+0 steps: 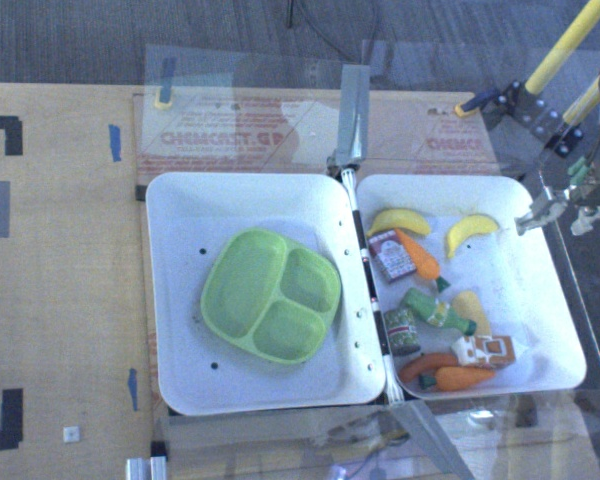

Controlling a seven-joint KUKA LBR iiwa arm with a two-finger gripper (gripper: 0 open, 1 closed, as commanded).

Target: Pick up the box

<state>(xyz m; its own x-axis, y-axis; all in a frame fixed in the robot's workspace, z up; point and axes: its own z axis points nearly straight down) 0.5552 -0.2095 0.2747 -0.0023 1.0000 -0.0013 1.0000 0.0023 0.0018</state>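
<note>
Box point(391, 256) in right bin point(540, 298), untouched.
Jaws point(558, 211) over bin's right rim; state unclear.

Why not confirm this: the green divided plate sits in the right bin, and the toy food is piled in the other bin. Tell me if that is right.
One thing is wrong. The camera view shows the green divided plate in the left bin, not the right. The toy food, such as the bananas and the carrots, is indeed piled in the other bin, the right bin.

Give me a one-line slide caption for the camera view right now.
Claw at the right bin's far right edge, apart from the small red box; green divided tray in left bin.
</note>
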